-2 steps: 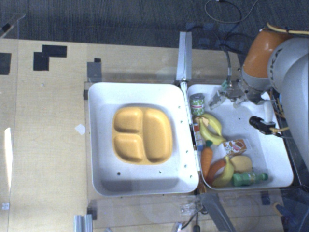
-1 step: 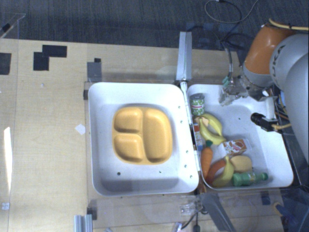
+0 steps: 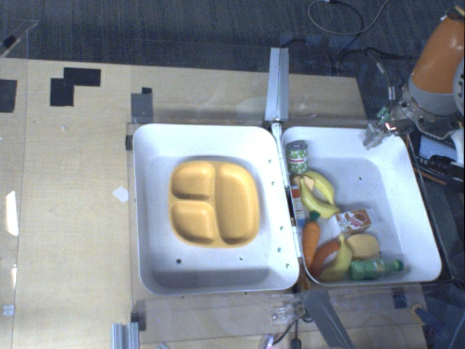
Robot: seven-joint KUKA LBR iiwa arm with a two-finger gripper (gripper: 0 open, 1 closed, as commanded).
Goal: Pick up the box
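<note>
gripper (image 3: pixel 379 127) is hovering over the right bin's (image 3: pixel 425 217) far rim, grip state cannot tell. box (image 3: pixel 354 220) is lying inside that bin, well apart from it, beside the bananas (image 3: pixel 318 192).

A pale wooden bench (image 3: pixel 73 195) fills most of the view, seen from above at a slant. Black square markers (image 3: pixel 69 84) sit near its far left corner. A clear plastic sheet (image 3: pixel 14 217) covers the left part, catching a bright streak of light. A grey metal post (image 3: pixel 278 86) stands upright at the far edge, near the middle. Beyond the bench lies dark blue-grey carpet (image 3: pixel 182 13), with a thin cable (image 3: pixel 341 13) looping across it at the upper right.
</note>
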